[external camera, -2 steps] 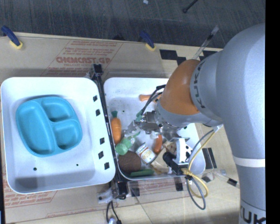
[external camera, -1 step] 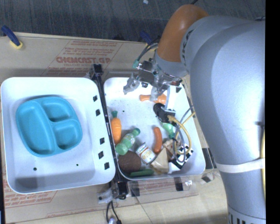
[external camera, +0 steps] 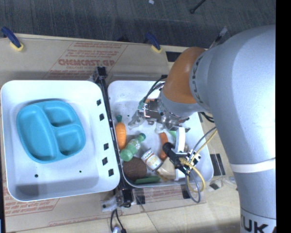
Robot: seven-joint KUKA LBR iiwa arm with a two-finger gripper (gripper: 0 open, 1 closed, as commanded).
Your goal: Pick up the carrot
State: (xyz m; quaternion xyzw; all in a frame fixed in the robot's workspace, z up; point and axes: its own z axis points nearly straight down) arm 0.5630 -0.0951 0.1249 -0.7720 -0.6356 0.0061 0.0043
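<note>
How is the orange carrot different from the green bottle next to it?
The orange carrot is one plain colour, smooth and tapered; the green plastic bottle is shiny with a pale cap. The carrot lies nearly straight along the right white bin's left wall, while the bottle lies at a slant, its cap pointing up and right. The carrot sits higher in the view, the bottle lower. Both lie flat in the same bin, close together.

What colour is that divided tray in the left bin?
The divided tray is light blue, against the white left bin; the camera view shows it clearly.
</note>
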